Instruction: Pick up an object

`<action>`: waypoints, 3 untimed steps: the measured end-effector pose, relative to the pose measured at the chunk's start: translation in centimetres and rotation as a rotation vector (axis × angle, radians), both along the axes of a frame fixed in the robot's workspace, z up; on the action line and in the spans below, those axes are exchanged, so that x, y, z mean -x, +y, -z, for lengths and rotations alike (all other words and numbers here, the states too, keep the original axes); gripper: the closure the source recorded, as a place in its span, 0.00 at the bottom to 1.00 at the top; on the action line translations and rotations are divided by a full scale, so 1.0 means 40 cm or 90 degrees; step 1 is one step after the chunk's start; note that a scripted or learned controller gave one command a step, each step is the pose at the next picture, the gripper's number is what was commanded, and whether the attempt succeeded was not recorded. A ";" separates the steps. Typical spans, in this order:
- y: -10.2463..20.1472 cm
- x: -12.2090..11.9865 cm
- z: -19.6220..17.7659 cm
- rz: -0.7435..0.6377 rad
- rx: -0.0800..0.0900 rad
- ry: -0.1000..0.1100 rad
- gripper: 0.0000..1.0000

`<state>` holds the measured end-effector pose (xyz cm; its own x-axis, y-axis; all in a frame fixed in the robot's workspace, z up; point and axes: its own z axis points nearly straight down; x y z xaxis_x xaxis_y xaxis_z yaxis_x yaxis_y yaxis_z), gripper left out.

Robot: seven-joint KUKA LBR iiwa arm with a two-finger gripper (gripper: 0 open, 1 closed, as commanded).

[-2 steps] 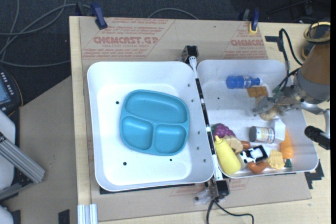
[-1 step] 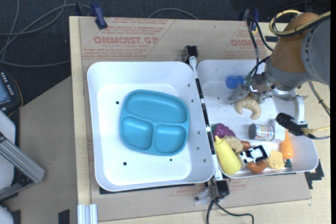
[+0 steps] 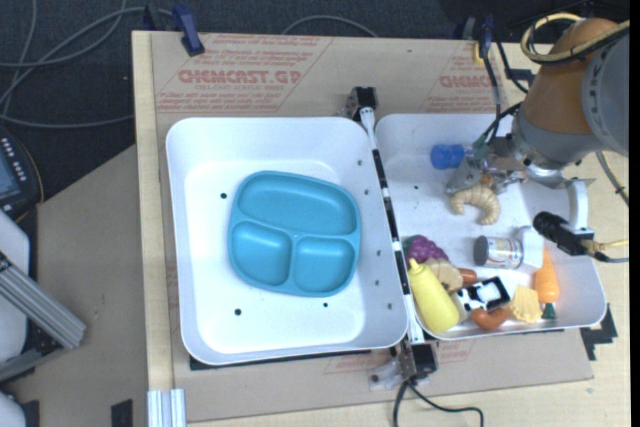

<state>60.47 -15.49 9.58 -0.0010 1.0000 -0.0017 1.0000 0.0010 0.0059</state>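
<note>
My gripper (image 3: pixel 478 177) hangs low over the right bin (image 3: pixel 420 137), with its metal fingers right above a tan croissant (image 3: pixel 480 204). I cannot make out whether the fingers grip it or how far apart they stand. A small blue object (image 3: pixel 447 156) lies just left of the gripper. Further toward the front of the bin lie a small can (image 3: pixel 500 251), an orange carrot (image 3: pixel 546 279), a purple bunch of grapes (image 3: pixel 424 248), a yellow bottle (image 3: pixel 431 295), a black-and-white toy (image 3: pixel 485 293) and a red item (image 3: pixel 489 318).
The left bin (image 3: pixel 190 155) holds a blue divided plate (image 3: pixel 293 232). The grey and orange arm (image 3: pixel 565 95) comes in from the right over the right bin's far corner. A black piece (image 3: pixel 560 233) of the arm's hardware hangs over the bin's right side.
</note>
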 end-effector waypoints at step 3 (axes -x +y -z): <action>0.340 0.204 -0.337 -0.001 -0.003 0.006 1.00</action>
